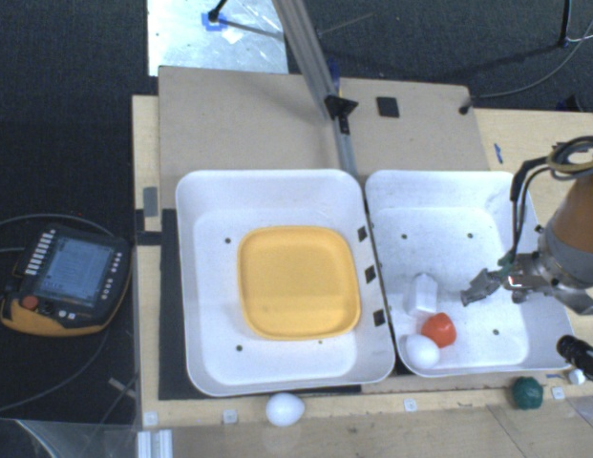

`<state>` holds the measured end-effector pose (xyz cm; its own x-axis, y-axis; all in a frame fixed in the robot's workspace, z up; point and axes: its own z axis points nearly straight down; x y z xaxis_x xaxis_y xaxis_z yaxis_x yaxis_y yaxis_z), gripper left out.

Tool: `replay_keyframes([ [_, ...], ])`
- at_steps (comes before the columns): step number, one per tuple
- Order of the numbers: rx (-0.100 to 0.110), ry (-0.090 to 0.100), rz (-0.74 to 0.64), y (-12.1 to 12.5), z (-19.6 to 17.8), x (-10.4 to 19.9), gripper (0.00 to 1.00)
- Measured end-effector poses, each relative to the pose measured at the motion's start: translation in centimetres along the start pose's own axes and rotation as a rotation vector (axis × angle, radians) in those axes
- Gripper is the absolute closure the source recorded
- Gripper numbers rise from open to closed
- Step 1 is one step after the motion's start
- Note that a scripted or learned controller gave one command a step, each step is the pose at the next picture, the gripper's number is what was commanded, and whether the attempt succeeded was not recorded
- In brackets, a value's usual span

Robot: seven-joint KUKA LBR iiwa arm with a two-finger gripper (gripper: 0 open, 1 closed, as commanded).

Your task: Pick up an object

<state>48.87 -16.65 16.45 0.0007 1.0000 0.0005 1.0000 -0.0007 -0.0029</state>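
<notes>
From my seat I read this as the approach step, nothing lifted yet; the end effector (473, 292) hangs over the right bin (468, 208), reaching in from the right, and nothing sits between its fingers; how wide they stand I cannot tell, the dark tips being too small and blurred. The nearest candidate is the red ball (438, 329), just below and to the left of the end effector, apart from it; it looks round, smooth and glossy, orange-red, likely to roll if nudged off-centre. Touching it on its lower left is a white ball (421, 352) against the bin's front corner, and just above it, left of the end effector, a small pale block (423, 292), hard to make out against the white floor. The next move, as I judge it, calls for shifting down-left to centre over the red ball, then descending squarely so the fingers straddle it without knocking its neighbours. Further left lies a yellow plate (299, 281) in the left bin (210, 256); on the counter (391, 416), a white egg (285, 409) and a green ball (526, 392) sit outside the bins.
</notes>
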Motion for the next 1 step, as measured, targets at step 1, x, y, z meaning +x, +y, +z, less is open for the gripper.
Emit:
replay_keyframes([
  [1,0.001,0.000,0.000,-0.77,5.62,-0.64,0.00],
])
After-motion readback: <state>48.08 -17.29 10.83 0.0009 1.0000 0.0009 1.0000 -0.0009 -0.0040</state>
